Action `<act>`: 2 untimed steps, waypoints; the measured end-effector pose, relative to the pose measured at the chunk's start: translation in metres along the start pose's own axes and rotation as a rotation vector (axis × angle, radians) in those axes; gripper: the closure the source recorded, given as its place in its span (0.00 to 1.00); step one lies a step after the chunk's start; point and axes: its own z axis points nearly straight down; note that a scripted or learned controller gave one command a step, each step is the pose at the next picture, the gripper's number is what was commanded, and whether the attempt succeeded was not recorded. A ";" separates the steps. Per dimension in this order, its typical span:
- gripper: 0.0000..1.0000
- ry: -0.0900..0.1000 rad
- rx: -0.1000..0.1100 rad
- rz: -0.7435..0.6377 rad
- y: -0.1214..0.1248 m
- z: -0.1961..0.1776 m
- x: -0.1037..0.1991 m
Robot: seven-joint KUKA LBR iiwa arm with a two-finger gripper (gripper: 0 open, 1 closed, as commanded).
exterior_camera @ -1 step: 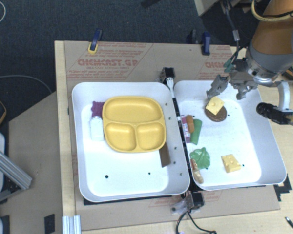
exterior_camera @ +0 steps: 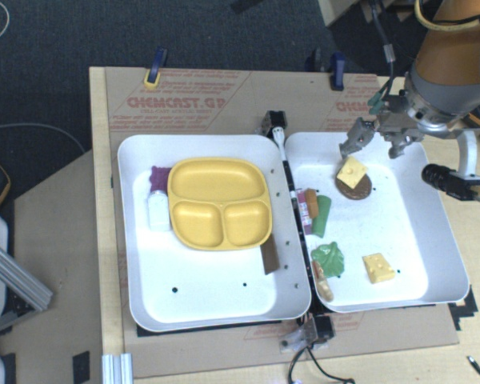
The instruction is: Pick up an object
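Cheese-shaped toys lie in the right bin (exterior_camera: pixel 432 214): one yellow wedge (exterior_camera: pixel 352 172) rests on a small brown disc (exterior_camera: pixel 358 187) near the bin's far side, and a second cheese block (exterior_camera: pixel 378 267) sits alone toward the near edge. Green leafy pieces (exterior_camera: pixel 329 257) and a few slim items crowd the bin's left wall. The left bin (exterior_camera: pixel 136 238) carries a yellow divided tray (exterior_camera: pixel 220 201), with a purple item (exterior_camera: pixel 159 178) and a white bottle (exterior_camera: pixel 158 212) tucked beside it.

The hand (exterior_camera: pixel 381 137) hangs just above and beyond the wedge, released, its two fingers spread and nothing between them. The wedge looks the likeliest target. It is probably a light, rigid plastic piece with smooth, sloped faces, so it could squirt out under a pinch. Closing across its two flat parallel sides, low on the body, seems safest; the disc beneath may shift or lift with it.
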 end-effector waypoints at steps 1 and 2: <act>0.00 0.000 0.006 0.000 0.006 0.061 0.000; 0.00 0.000 0.005 0.001 0.010 0.108 -0.006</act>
